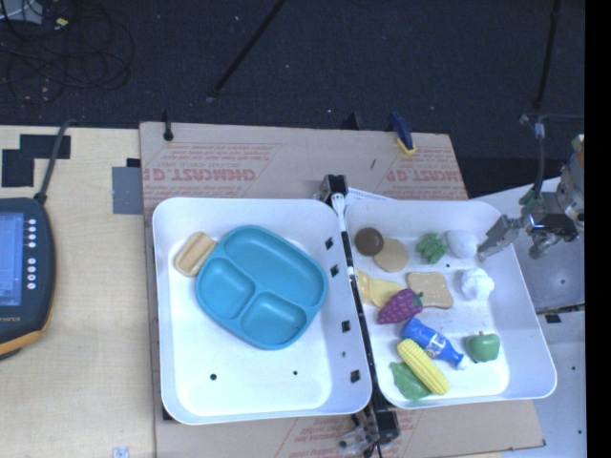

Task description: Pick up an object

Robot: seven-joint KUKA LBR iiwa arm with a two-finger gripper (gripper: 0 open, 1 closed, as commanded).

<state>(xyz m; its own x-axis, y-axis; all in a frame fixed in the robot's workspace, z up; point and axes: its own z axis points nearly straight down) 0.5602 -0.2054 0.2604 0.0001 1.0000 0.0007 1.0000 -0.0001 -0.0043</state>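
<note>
Nothing picked yet. Gripper point(520, 232) sits at right bin's point(530, 375) edge, grasp state unclear, prob. nothing in it. Toys, e.g. corn point(422, 365), grapes point(400, 305), lie in the bin.

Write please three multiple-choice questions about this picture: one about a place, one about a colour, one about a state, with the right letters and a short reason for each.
1. Where does the blue divided plate lie?
A. in the left bin
B. in the right bin
C. on the cardboard outside the bins

2. What colour is the bunch of grapes?
A. green
B. purple
C. orange

3. How does the corn cob stand in relation to the gripper?
A. clamped between its fingers
B. lying in the right bin, apart from it
C. hanging above the left bin

Answers: 1 A, the plate sits inside the left bin beside a tan piece. 2 B, the grapes are purple. 3 B, the corn lies near the bin's front, and the gripper is at the far right rim.
</note>
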